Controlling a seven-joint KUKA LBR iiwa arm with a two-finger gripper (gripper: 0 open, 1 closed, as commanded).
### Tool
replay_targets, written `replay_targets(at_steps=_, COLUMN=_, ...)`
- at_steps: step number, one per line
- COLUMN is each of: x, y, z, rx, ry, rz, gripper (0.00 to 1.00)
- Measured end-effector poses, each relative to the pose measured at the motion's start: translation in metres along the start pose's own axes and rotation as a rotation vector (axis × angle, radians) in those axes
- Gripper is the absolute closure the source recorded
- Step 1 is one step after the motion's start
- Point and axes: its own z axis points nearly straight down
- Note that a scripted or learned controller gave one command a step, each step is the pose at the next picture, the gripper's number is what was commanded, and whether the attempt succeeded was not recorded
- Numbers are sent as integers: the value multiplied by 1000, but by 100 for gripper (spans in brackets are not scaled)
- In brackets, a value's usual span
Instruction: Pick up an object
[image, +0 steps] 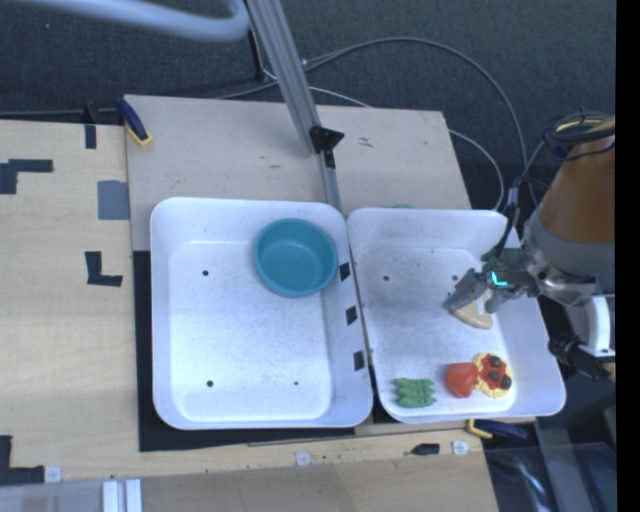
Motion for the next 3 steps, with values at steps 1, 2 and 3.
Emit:
replay_targets(at_steps=1, x=0, y=0, z=0, rx=0, ry=0, rz=0, gripper=0)
replay_targets(at_steps=2, x=-7, y=4, z=48, rx=4, ry=0, rz=1, gripper=0)
replay_targets(at_steps=3, x=-2, y=-2, z=94, rx=4, ry=1, rz=0, gripper=0)
